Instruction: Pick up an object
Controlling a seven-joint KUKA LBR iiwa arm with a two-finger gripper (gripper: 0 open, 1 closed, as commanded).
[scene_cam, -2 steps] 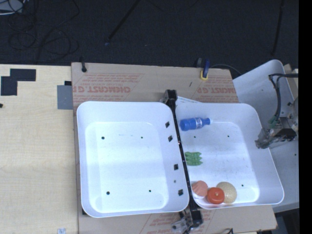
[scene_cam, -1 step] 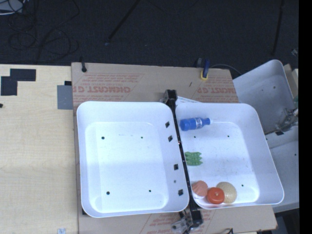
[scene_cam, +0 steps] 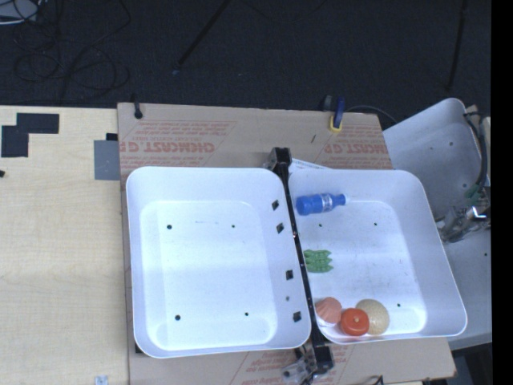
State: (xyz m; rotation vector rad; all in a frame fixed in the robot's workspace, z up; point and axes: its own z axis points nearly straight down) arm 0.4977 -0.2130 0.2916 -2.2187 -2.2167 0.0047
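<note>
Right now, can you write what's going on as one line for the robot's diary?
stage: pick not started | right bin: blue bottle, green toy, red tomato, two pale round things | arm: grey part at right edge

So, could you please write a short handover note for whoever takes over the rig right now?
Gripper: I can't place it in the camera view, so its state is unknown.
Right bin: blue bottle lying on its side at the far left; green toy by the left wall; pink piece, red round piece and beige round piece clustered at the near edge.
Left bin: beside it.
Done: nothing picked up.
Left: grasp and lift one object.
</note>
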